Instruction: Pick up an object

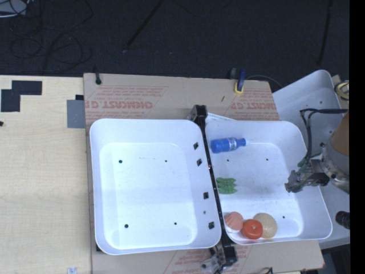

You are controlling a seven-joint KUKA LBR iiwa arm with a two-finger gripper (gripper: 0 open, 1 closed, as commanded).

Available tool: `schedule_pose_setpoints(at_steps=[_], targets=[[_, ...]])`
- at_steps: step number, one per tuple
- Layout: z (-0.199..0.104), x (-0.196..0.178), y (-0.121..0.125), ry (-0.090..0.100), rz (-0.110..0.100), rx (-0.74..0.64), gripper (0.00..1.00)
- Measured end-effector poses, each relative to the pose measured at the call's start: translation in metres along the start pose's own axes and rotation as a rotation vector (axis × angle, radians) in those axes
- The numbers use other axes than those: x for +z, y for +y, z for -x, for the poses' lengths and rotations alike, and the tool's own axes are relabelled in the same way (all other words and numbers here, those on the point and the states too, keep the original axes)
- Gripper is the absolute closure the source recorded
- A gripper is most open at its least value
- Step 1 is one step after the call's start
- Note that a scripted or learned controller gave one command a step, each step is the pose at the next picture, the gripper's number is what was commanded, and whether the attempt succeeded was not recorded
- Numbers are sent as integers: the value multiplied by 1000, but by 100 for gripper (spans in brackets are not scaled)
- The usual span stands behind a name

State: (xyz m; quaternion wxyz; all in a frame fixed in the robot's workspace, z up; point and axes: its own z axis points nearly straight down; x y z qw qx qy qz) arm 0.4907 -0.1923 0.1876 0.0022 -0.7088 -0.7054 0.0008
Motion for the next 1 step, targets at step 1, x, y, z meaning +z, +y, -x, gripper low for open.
schedule_pose_setpoints(at_steps=[1], targets=[[0, 0, 0, 0, 0, 2, 0]])
